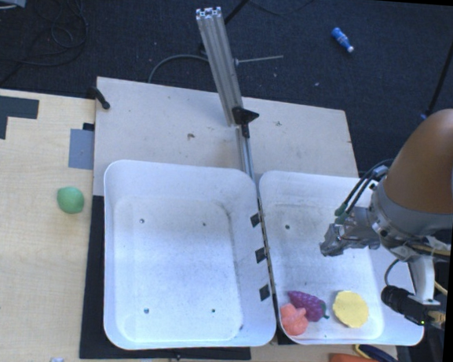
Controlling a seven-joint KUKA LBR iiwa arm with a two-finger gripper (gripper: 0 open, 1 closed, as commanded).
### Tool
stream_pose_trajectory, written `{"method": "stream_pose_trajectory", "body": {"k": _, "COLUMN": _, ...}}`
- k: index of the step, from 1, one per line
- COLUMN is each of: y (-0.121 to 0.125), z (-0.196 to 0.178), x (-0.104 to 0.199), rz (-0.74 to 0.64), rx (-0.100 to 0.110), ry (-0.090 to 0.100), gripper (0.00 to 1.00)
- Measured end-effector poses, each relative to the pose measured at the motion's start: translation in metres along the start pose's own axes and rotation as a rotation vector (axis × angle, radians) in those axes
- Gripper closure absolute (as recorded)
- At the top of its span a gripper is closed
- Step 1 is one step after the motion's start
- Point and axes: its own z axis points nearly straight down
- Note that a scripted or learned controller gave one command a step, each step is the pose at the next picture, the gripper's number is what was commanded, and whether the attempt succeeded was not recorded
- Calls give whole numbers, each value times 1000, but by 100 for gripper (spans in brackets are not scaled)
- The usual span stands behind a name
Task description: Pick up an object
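Arm entered from the right of the camera view, orange band uppermost at the frame's right side, grey wrist section directly below it. Wrist was angled down and leftward. Gripper (333, 246) sat at the lower-left end of the wrist, pointing down and slightly left. Dark cables looped from the wrist housing to the gripper body. Nothing was seen between the gripper's tips. Image was too blurred to judge more.
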Motion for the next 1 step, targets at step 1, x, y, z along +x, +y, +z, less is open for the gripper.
{"method": "stream_pose_trajectory", "body": {"k": 1, "y": -4, "z": 9, "x": 43, "rz": 1, "rx": 1, "ry": 0, "gripper": 100}}
